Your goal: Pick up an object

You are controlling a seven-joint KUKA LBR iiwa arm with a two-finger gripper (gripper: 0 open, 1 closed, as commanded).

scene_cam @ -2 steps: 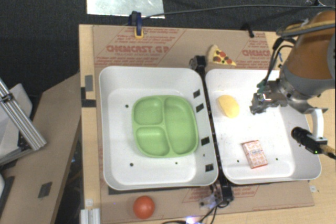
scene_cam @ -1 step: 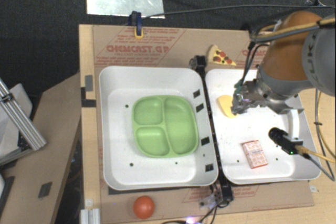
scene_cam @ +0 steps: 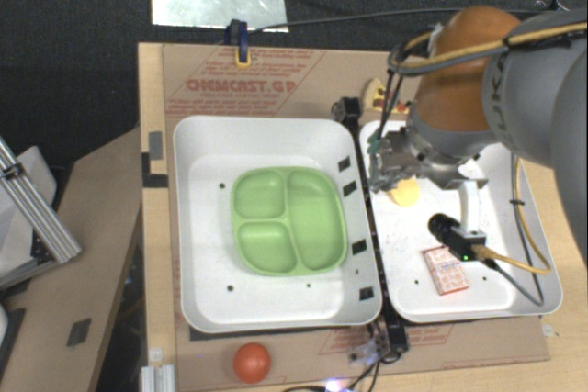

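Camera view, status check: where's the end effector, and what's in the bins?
End effector low over right bin, beside yellow object. Small red box lies apart, untouched. Green divided tray in left bin.

gripper [scene_cam: 397, 172] above yellow object [scene_cam: 404, 192] — right bin [scene_cam: 514, 289]

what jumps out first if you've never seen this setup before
The big grey arm with its orange band fills the upper right, reaching down over the right bin. Next is the pale green divided tray lying in the middle of the left bin. Smaller catches: a yellow object just below the wrist, a small red-and-white box in the right bin, and an orange ball on the bench in front of the left bin.
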